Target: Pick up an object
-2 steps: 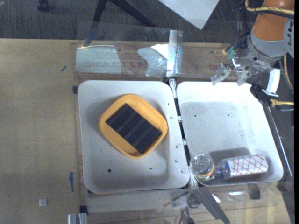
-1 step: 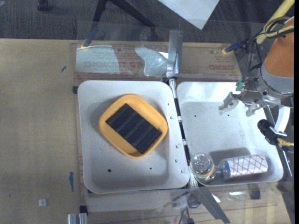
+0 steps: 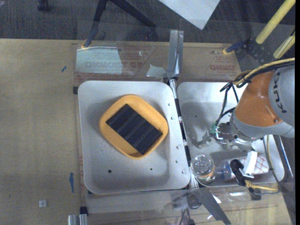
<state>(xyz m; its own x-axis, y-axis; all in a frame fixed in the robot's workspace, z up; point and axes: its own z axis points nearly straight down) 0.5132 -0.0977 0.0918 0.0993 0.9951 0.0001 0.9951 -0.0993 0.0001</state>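
The desk [image 3: 37, 125] carries two shallow white bins side by side. The left bin [image 3: 93, 172] holds a yellow pad with a black ribbed panel [image 3: 133, 126], lying flat near its middle. Over the right bin [image 3: 197, 102] hangs the arm [image 3: 260, 104], its orange band above the wrist. The gripper [image 3: 220, 134] sits low inside that bin; whether it is wide or narrow I cannot tell. Near the front wall lie a clear plastic bottle [image 3: 204, 167] and a red-and-white packet [image 3: 257, 163], apart from the gripper. The risks, as I judge them: the bottle is round and slick and rests close to the wall, so it may roll or slip aside; the cluttered corner could also foul a descent.
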